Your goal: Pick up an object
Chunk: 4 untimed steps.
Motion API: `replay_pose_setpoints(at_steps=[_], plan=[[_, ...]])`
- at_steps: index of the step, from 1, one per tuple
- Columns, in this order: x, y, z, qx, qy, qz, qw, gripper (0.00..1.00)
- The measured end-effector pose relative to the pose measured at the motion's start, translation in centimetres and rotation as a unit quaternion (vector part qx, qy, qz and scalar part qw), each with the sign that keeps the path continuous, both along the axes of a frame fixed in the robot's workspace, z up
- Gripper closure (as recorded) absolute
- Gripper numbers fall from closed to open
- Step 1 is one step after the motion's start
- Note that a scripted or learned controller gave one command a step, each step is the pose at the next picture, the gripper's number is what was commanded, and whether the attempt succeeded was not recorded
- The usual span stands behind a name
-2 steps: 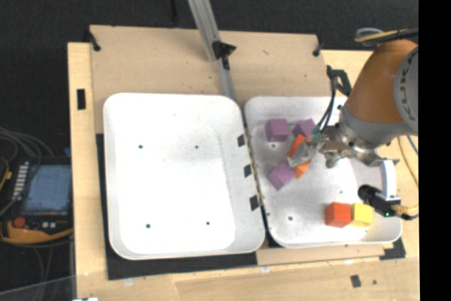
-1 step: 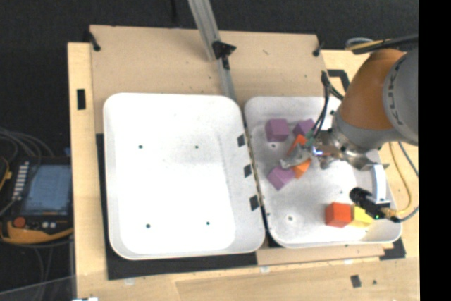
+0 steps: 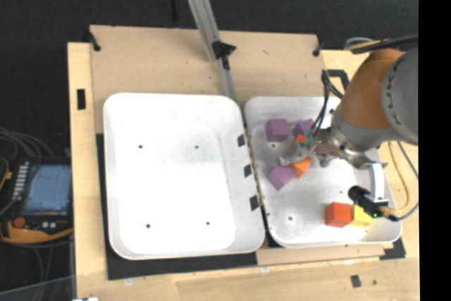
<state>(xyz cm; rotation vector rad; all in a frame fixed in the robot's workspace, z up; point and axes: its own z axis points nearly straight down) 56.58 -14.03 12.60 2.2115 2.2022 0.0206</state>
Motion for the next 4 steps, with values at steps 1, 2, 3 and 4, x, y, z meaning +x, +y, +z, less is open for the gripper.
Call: replay_pose_setpoints(at_steps=[1, 2, 3, 4], plan=[[0.2, -0.1, 1.0, 0.0004, -0.002, -0.003, 1.0000, 1.00], [1.0, 0.0, 5.6, 0.0018, 0.009, 0.004, 0.9999, 1.00], [0.3, 0.5, 11.0, 0.0020, 0.008, 0.004, 1.0000, 1.00], [0.4, 0.4, 12.5, 0.0024, 0.010, 0.005, 0.9999, 1.00]])
